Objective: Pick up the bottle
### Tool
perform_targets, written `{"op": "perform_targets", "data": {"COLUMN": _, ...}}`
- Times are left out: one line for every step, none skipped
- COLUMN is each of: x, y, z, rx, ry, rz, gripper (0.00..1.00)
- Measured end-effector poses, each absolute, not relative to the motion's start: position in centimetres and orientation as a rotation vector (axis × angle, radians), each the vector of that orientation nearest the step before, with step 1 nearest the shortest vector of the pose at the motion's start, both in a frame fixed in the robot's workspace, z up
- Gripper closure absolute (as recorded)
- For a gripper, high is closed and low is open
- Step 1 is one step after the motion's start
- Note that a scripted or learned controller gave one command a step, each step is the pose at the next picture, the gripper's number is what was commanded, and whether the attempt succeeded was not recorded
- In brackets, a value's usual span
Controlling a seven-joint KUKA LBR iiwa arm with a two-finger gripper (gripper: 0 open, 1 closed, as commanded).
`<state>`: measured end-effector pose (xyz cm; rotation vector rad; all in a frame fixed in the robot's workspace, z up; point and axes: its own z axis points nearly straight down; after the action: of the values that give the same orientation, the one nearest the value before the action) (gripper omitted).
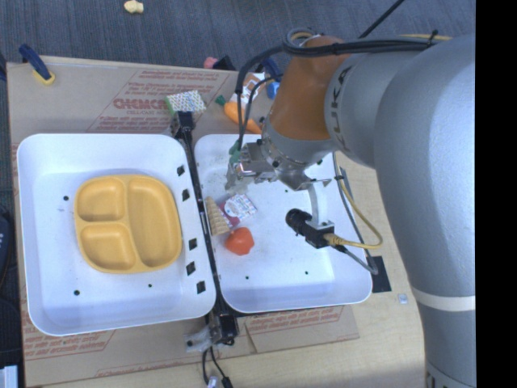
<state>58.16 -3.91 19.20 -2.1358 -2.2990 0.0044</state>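
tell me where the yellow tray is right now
The yellow tray lies flat in the left bin, roughly centred, its three compartments facing up. The right bin, under the arm, sits beside it.

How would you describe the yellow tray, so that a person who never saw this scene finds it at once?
Look at the left white bin of the two on the bench. The yellow tray lies flat near its middle, apart from the walls. It has three compartments and rounded corners, while the small things, such as the red piece, lie in the right bin.

Slanted overhead view of both bins [32, 217]
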Motion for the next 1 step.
{"op": "perform_targets", "data": {"x": 51.66, "y": 2.37, "z": 19.12, "rx": -2.123, "ry": -2.310, "rz": 0.007, "gripper": 1.00}}
